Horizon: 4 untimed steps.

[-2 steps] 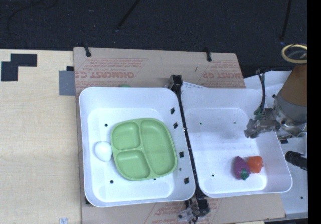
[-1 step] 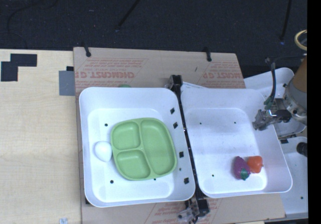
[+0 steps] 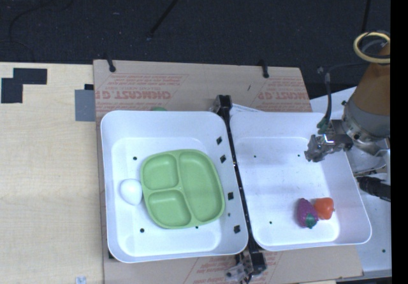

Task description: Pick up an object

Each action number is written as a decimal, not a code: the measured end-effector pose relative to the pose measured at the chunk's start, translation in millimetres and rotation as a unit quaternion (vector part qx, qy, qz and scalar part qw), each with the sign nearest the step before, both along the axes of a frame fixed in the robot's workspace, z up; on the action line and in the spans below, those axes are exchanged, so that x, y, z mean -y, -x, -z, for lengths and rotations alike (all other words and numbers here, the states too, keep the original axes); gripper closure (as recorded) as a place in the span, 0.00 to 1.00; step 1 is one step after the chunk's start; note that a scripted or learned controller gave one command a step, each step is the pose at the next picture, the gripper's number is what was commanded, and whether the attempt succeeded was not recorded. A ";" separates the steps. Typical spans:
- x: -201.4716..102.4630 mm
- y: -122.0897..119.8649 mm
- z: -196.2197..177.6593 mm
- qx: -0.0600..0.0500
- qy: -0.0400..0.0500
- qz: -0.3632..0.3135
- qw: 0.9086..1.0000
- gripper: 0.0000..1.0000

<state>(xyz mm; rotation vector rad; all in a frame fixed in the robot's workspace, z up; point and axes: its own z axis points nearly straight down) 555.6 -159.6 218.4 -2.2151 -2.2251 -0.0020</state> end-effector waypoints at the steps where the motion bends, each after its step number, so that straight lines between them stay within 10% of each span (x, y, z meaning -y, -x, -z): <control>1: -60.8 -3.3 6.2 -0.002 -0.001 -0.001 1.000 1.00; 4: -222.2 -15.1 -15.2 -0.001 0.001 0.001 1.000 1.00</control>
